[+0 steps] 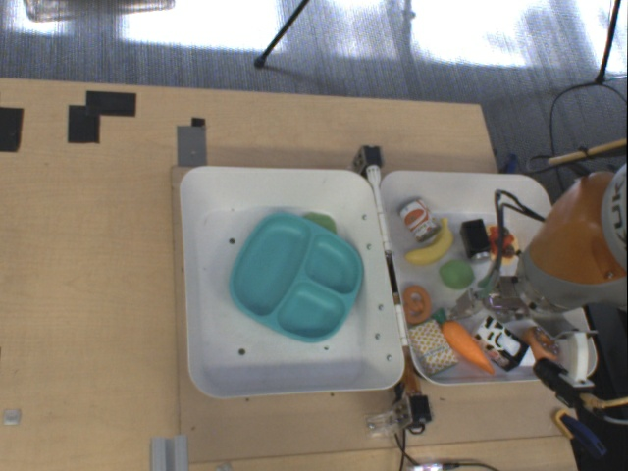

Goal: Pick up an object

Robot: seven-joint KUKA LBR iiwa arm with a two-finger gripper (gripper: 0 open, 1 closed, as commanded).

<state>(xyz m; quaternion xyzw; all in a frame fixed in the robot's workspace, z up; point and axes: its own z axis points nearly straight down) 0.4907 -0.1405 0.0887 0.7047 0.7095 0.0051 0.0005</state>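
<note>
Counter (88, 292): pale wood-coloured top, filling the left and lower part of the camera view, its far edge against striped grey floor.
Left bin (211, 361): shallow, white, resting flat on the counter.
Right bin (397, 189): shallow, white, touching the left bin's right side.
Black patches (98, 116): flat dark squares near the far left corner.
Grey block (192, 145): small, just behind the left bin's far corner.

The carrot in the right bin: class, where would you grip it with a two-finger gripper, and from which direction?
Grip the carrot across its thick orange middle, coming straight down from above. It lies flat and slanted, tapering toward the lower right, so the fingers should close across its width, not along it. The checkered block lies close on its left, so finger room there looks tight.
</note>
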